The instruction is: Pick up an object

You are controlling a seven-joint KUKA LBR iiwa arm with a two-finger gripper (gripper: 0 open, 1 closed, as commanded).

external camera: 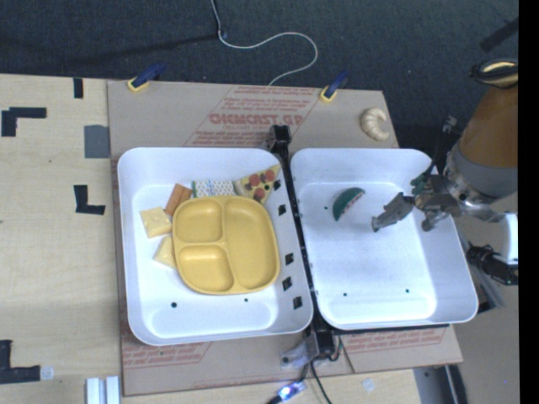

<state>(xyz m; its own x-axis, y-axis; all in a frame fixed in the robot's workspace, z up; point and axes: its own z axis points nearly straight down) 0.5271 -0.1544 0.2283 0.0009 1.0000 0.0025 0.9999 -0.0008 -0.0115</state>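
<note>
A green wedge-shaped object (347,202) with a reddish edge lies in the right bin (379,301), in its upper left part. My gripper (412,217) hovers in the same bin, to the right of the wedge and apart from it. Its fingers (388,216) are spread, so it stands open with nothing between them. The left bin (210,326) holds a yellow divided plate (226,244) with several flat toy food pieces tucked around its upper and left sides, such as a tan square (155,222) and a pizza-like slice (259,182).
The grey arm with its orange band (493,129) comes in over the right bin's right wall. A beige lump (376,124) lies on the cardboard behind the right bin. A thin cable (269,45) loops at the back.
</note>
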